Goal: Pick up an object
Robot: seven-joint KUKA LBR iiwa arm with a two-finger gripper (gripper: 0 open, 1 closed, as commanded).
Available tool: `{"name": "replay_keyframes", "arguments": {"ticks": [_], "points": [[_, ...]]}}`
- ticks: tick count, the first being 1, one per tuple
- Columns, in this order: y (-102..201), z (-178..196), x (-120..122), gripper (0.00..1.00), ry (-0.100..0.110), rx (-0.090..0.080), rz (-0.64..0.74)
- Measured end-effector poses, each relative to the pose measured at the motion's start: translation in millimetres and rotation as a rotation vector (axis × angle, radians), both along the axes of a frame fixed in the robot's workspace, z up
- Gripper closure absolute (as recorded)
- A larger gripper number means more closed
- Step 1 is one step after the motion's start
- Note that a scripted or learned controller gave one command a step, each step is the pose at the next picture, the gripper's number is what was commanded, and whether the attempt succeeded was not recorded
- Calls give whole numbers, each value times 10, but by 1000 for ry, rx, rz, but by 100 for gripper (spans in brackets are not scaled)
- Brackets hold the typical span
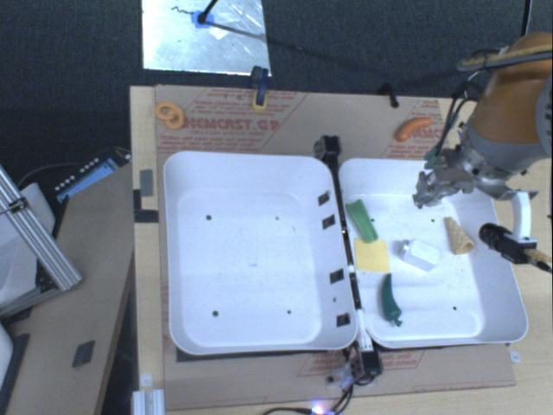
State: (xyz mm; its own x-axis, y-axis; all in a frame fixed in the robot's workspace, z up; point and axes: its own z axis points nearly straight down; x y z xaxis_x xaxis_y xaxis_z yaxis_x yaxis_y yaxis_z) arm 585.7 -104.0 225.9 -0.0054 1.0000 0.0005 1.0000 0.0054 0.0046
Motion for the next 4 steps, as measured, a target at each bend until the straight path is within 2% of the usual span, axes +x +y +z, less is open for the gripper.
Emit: {"name": "replay_keyframes", "arguments": {"ticks": [1, 2, 3, 4], "points": [[1031, 1178, 61, 100, -11, 3, 11], [2483, 279, -183, 100, 11, 4, 13], [1765, 365, -10, 100, 2, -2, -9], [2840, 949, -87, 100, -3, 4, 8]]}}
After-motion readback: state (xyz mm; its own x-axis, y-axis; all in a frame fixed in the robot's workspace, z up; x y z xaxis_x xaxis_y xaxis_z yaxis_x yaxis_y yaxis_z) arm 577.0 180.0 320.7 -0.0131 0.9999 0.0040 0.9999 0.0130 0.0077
